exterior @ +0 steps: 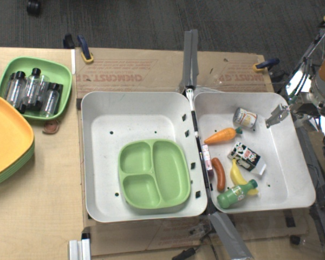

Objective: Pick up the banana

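Cardboard covers the bench where two white bins sit side by side. At right centre, the gripper (278,115) hangs over the right bin (300,195)'s upper edge, holding nothing; whether its tips are spread cannot be told. Untouched, the banana (237,176) lies lower in that bin among a carrot (221,136), sausage (219,173), can (245,118), carton (246,157) and green bottle (234,195). A green divided tray (153,173) fills the left bin (97,145).

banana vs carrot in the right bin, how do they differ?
The banana is yellow and curved; the carrot is orange, straight and tapered with a green tip. The banana lies near the bin's front, touching the green bottle; the carrot lies farther back, apart from its neighbours. Both are toy foods lying flat in the right bin.
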